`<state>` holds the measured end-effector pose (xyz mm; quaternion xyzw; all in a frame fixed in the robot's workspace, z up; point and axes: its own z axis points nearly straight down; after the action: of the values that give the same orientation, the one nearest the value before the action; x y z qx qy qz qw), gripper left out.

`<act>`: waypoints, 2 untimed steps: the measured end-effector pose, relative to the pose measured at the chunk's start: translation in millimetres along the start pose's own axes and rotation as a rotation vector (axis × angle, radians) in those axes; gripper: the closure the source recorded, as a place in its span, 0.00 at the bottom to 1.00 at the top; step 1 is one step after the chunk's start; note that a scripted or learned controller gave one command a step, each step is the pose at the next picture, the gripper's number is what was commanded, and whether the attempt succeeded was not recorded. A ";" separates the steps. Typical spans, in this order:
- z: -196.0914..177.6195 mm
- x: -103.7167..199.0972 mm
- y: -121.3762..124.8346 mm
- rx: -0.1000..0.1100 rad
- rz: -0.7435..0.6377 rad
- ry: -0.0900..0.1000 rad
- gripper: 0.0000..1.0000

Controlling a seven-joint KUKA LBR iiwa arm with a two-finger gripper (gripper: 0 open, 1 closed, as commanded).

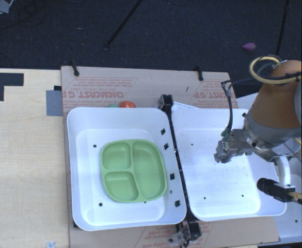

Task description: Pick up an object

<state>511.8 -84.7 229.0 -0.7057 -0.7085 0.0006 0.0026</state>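
Two shallow white plastic bins sit side by side on a cardboard sheet, their glossy walls meeting along a black divider strip [172, 154]. Lying flat in the left bin [83, 138] is a pale green plate [133, 170], smooth, rounded at the corners and split into three compartments. Over the right bin [202, 138] hangs the grey arm's gripper [222, 156], a dark metal cluster above the bin floor; whether it is spread or closed I cannot tell. Plate and gripper are well apart, with the divider and both inner bin walls between them. Behind the left bin's far rim, a small orange-red rounded object [127, 105] rests on the cardboard.
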 end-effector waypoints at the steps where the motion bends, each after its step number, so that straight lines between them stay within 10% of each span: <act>1: -8.9 54.4 -3.2 -0.002 -0.001 -0.001 1.00; 2: -5.9 96.4 -3.7 0.000 0.001 -0.001 1.00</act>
<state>507.7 11.7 235.2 -0.7059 -0.7083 0.0009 0.0022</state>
